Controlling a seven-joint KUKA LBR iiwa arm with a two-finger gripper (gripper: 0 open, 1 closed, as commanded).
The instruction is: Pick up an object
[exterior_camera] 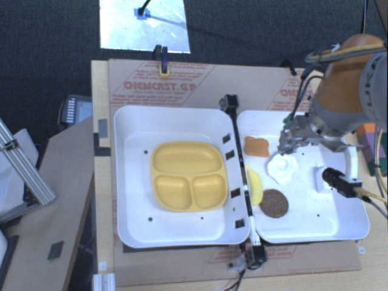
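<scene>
Gripper (288, 142) low in the right bin (315, 220) now, hanging off the grey arm (348, 86) that comes in from the right, and it sits right at the upper edge of a white lumpy object (282, 168) near the middle of that bin. Whether the gripper is open or closed cannot be told from this angle, and nothing can be seen held in it. The white lumpy object lies flat on the bin floor, just below the gripper. Beside it, up and to the left, an orange-brown slab (256, 146) lies flat, near the gripper but apart from it. Lower down, a brown disc (274, 203) rests just below the white object, and a yellow piece (255, 185) lies against the bin's left wall, just beside the disc. Over in the left bin (124, 180), a yellow divided plate (185, 176) with three compartments sits at the centre, well apart from the arm. Both bins rest side by side, touching, on a sheet of printed cardboard (182, 83).
</scene>
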